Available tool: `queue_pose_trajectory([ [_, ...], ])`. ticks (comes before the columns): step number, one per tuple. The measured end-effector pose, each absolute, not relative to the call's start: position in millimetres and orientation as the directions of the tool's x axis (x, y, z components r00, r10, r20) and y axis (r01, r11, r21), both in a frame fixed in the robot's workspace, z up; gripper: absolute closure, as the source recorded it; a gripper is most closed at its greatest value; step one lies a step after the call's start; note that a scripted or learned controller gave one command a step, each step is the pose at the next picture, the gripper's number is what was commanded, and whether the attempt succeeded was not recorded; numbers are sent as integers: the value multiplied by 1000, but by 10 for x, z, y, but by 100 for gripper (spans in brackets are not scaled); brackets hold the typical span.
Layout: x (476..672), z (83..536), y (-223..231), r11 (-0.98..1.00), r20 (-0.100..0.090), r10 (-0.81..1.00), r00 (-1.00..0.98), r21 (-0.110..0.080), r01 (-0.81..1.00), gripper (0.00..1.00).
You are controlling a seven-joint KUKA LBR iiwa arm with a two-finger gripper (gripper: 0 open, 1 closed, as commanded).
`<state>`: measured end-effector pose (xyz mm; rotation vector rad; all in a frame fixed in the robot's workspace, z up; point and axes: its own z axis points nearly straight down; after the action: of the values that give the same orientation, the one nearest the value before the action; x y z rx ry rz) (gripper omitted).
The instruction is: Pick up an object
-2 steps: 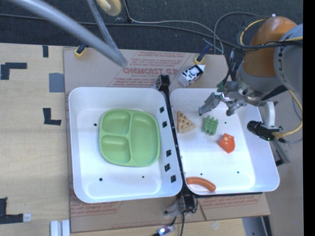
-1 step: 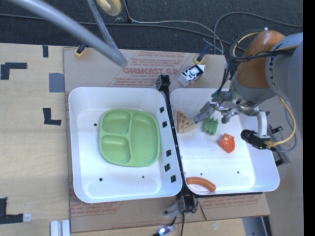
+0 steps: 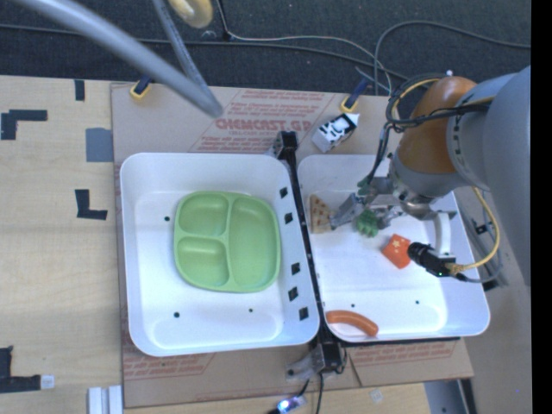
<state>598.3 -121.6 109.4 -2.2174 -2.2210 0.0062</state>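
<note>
Camera view puts your hand [image 3: 366,210] low in the right bin [image 3: 431,317], its fingers spread, with a small green object [image 3: 369,223] touching them from just below. You cannot tell whether it is pinched. An orange block [image 3: 397,250] lies just beside, a tan waffle-like piece [image 3: 320,214] near the divider, an orange sausage-shaped piece [image 3: 352,322] at the front wall. A green divided plate [image 3: 228,240] sits in the left bin [image 3: 147,317].

1. My one camera sits fixed above the bench [image 3: 60,231], looking down at a slant.
2. It takes in both white bins: left bin [image 3: 138,257] and right bin [image 3: 457,313], side by side.
3. My arm [image 3: 483,128] enters from its right.
</note>
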Motion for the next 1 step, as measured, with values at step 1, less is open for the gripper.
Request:
queue_pose_trajectory([
  [1, 5990, 1216, -1209, 3, 0, 1000, -3, -3, 1000, 100],
])
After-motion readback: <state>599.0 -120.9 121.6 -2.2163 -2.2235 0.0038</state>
